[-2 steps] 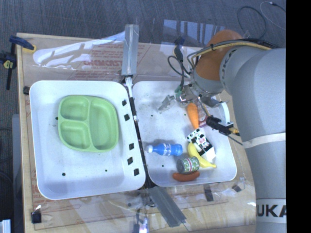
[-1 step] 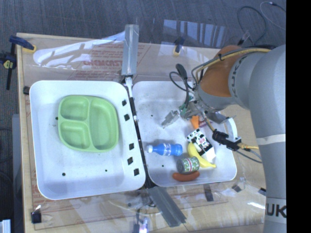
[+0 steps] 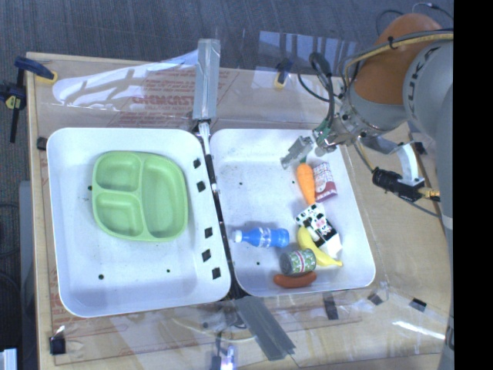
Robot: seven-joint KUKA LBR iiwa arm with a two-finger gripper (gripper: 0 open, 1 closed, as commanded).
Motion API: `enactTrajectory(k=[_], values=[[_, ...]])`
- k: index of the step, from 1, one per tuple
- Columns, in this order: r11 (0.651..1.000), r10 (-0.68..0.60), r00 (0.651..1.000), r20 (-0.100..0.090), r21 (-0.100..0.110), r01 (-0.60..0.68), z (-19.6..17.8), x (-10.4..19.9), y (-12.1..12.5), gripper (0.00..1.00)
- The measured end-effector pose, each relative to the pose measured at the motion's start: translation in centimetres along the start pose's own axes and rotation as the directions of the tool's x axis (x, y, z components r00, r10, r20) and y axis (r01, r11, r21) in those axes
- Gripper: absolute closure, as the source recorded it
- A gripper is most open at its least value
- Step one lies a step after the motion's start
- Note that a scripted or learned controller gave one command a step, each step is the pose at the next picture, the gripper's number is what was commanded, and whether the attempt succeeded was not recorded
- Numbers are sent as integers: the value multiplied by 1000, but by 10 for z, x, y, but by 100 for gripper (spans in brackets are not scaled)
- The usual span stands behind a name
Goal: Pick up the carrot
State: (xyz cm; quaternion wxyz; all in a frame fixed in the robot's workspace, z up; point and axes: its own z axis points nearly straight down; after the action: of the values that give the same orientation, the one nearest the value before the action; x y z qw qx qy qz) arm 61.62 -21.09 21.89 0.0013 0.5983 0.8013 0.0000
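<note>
We see the carrot [image 3: 306, 183] in the right bin [image 3: 254, 153], gripper [image 3: 296, 152] just at its eleven o'clock, a bottle [image 3: 263, 237] at seven; the left bin [image 3: 69, 268] holds a divided plate [image 3: 141, 195].

The two white bins [image 3: 69, 284] look like smooth, faintly speckled plastic. The green divided plate [image 3: 140, 195] at centre left is matt plastic. At lower right, the blue bottle [image 3: 263, 237] looks glossy, the can [image 3: 297, 262] metallic.

Robotics lab, taped bench [image 3: 400, 314], two white bins [image 3: 69, 284], clamps [image 3: 35, 69], loose cables [image 3: 320, 79]
</note>
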Motion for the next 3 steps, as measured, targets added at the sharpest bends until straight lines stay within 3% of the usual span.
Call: enactTrajectory(k=[1,2,3], values=[[998,-65,998,-2,3,65,127,-3,20,0],[997,-81,997,0,0,81,22,-4,12,0],[998,-62,998,-2,3,62,127,-6,29,0]])
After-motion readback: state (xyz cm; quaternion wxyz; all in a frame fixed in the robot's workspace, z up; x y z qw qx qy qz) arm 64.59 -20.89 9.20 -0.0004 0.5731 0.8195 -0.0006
